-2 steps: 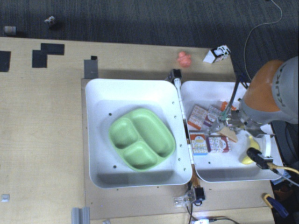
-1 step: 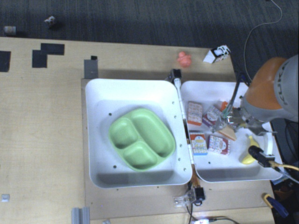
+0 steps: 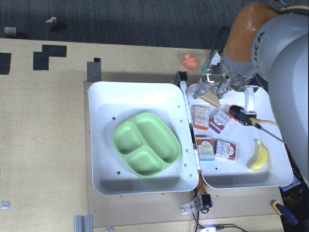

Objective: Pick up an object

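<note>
The gripper (image 3: 216, 87) was lowered at twelve o'clock of the right bin (image 3: 277, 178), just above a tan wedge (image 3: 210, 99); its opening could not be told, and nothing was seen lifted.

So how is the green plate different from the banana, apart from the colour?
The green plate lies alone in the left bin, while the banana shares the right bin with small packets. The plate is far bigger and split into three compartments; the banana is a slim curved piece. The plate sits mid-bin, the banana near the right edge. Both lie flat, away from the pincer.
</note>
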Robot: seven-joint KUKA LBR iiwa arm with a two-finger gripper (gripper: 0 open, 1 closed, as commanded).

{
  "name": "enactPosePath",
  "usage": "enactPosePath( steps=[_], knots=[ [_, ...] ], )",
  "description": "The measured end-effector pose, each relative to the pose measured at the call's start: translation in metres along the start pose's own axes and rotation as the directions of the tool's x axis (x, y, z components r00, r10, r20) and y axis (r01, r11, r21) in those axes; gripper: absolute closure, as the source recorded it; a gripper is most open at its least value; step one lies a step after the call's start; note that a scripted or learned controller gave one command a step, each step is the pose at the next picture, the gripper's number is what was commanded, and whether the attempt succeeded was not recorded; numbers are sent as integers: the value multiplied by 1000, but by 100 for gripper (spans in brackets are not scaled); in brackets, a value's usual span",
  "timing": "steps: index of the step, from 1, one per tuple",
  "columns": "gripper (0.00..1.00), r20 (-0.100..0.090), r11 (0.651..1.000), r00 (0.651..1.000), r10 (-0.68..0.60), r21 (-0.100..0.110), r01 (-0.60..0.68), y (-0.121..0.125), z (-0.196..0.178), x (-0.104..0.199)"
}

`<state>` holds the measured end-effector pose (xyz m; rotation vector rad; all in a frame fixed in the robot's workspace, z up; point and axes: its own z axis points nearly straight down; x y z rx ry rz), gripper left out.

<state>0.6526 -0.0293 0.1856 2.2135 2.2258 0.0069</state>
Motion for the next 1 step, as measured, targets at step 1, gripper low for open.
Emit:
enactPosePath(
  steps=[1],
  knots=[
    [100,2,1000,1000,-7,-2,7,1,-11,0]
  ],
)
